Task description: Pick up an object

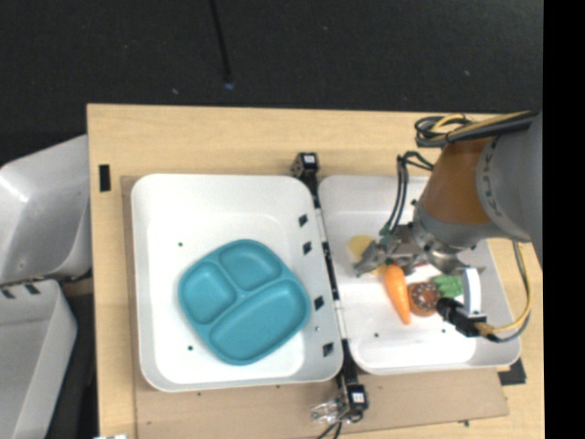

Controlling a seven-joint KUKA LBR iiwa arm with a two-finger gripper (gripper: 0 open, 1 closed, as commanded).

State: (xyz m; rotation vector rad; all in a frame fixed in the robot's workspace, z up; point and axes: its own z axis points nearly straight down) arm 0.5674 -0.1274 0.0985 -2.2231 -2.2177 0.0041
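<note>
Over the right bin (366,350), the gripper (384,252) hangs low beside a carrot (397,295), with a yellow piece (360,244) just left of it and a round brown item (425,297) touching the carrot's right side. Whether the tool is clenched or released, I cannot tell. A good grasp likely means centring across the carrot's width, clear of its neighbours.

bench (210,140): light wood | floor (274,35): dark | white unit (37,218): left
</note>
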